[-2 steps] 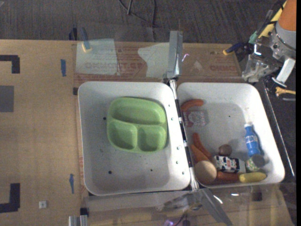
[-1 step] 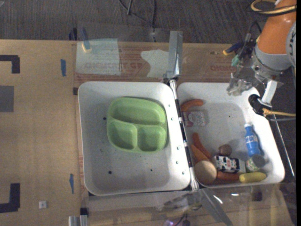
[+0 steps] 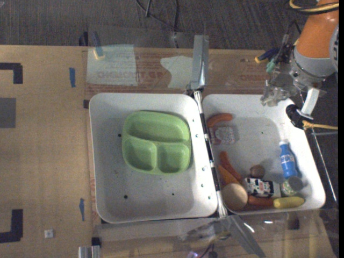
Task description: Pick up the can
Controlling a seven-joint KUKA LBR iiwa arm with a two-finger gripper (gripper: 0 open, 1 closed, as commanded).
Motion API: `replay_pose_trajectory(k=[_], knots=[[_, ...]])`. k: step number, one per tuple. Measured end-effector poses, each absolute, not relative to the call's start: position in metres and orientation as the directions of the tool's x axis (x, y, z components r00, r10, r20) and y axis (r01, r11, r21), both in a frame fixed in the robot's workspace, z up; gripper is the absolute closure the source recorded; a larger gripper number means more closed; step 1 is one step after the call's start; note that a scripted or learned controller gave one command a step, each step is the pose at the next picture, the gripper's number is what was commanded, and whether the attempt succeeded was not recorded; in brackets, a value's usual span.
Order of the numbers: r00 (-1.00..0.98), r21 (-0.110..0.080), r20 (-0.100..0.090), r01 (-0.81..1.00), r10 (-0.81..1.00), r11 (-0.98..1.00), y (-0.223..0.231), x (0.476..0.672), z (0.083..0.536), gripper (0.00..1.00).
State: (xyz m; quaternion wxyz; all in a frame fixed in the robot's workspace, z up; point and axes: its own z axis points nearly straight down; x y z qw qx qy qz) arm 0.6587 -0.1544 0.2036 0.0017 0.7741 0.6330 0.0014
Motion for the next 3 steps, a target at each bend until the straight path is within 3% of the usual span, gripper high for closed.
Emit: replay_pose_trajectory(k=[1, 3], knots=[[0.683, 0.002, 0.0, 0.73, 0.73, -0.683, -0.154, 0.667, 0.261, 1.0], [0.676, 0.006, 0.0, 0.737, 0.737, -0.676, -0.15, 0.669, 0.283, 1.0]])
